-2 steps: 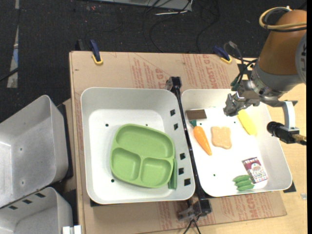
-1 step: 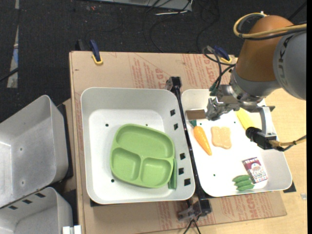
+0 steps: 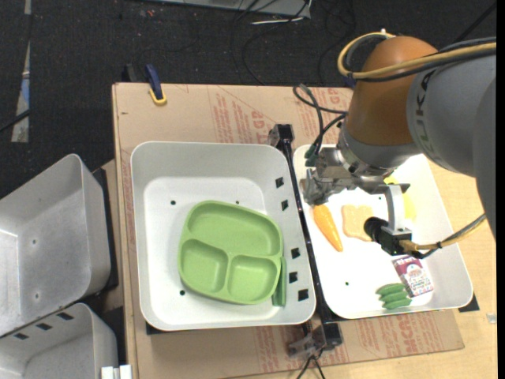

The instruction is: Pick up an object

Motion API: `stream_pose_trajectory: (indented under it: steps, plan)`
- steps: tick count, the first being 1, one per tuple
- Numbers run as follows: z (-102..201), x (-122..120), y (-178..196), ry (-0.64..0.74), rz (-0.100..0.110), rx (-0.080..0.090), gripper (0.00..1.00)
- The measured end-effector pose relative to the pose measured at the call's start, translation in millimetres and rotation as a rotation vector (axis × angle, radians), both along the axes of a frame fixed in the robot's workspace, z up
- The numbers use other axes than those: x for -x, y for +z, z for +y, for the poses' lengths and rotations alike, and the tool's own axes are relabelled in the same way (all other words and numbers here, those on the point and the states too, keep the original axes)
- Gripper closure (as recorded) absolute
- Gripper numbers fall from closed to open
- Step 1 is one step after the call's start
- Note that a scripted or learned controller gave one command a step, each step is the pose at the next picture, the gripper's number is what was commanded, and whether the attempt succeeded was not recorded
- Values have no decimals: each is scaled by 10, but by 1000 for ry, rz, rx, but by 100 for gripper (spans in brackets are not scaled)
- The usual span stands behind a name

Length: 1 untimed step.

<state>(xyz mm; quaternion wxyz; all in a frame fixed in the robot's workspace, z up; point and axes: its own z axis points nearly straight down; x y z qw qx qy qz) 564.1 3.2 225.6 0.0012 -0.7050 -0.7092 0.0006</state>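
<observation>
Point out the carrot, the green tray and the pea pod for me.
carrot [image 3: 328,227]: camera view, mid-body.
green tray [image 3: 229,251]: camera view, central divider.
pea pod [image 3: 392,294]: camera view, middle of the pod.

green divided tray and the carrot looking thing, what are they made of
The green divided tray looks like molded plastic: uniform matte color, rounded compartment ridges. The carrot is probably a plastic toy, given its smooth, evenly orange, slightly glossy surface, though real produce can't be ruled out.

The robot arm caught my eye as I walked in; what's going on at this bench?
The arm's end effector is down over the right bin, just above a carrot. A yellow piece, a small carton and a green pod lie nearby. Nothing looks lifted. The left bin holds a green divided tray.
</observation>
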Motion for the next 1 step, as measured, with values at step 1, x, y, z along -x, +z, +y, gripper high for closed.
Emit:
stream_pose_trajectory:
  steps: [1]
  plan:
    - [441,15,-19,0,-1,0,100]
